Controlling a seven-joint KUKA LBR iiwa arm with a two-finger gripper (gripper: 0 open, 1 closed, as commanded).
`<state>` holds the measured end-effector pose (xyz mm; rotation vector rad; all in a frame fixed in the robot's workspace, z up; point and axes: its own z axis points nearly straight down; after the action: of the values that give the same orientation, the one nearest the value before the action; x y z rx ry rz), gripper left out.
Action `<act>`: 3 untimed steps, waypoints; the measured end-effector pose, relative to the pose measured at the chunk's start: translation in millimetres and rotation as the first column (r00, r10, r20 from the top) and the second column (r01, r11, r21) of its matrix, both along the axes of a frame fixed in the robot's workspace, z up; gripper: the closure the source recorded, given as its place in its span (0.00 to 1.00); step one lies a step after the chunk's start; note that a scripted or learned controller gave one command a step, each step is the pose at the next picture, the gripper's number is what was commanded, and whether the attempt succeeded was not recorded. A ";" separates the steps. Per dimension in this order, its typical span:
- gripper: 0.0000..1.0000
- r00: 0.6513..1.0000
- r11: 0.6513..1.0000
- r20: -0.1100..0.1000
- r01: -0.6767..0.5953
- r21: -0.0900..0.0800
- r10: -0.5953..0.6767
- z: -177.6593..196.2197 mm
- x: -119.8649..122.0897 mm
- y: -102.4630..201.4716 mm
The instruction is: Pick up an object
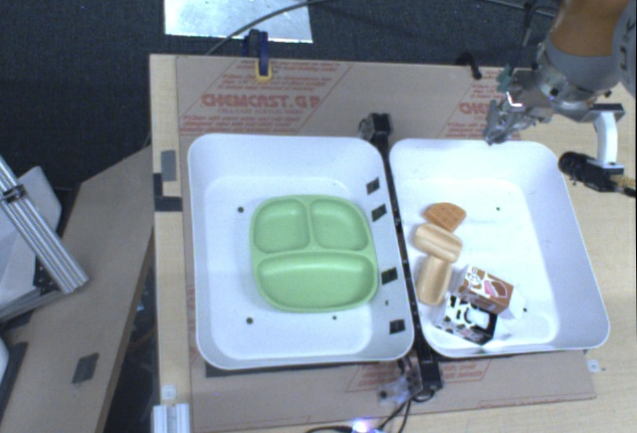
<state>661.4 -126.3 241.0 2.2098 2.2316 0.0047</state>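
Above the right bin's (557,222) far rim, gripper (498,129) small and blurred, its state unreadable.

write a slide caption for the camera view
Tool above the right bin's far rim; toy foods inside, green plate in left bin.

The arm (587,13) is cut off by the frame's edge at two o'clock, so just its orange band and wrist show. The gripper (498,127), above the right bin's (557,222) far rim, is too small and blurred to read. At five o'clock in that bin, the black-and-white item (468,319) lies partly under the brown carton (488,290); its kind is unclear. At nine o'clock, a metal frame (40,232) runs off the edge.
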 end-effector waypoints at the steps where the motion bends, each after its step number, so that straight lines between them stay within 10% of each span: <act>1: 1.00 1.000 1.000 0.000 0.001 -0.001 -0.001 8.2 -4.6 54.1; 3: 1.00 1.000 1.000 -0.002 0.000 0.000 0.000 -8.4 -27.0 165.2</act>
<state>634.5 38.9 232.7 2.2111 2.2332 0.0024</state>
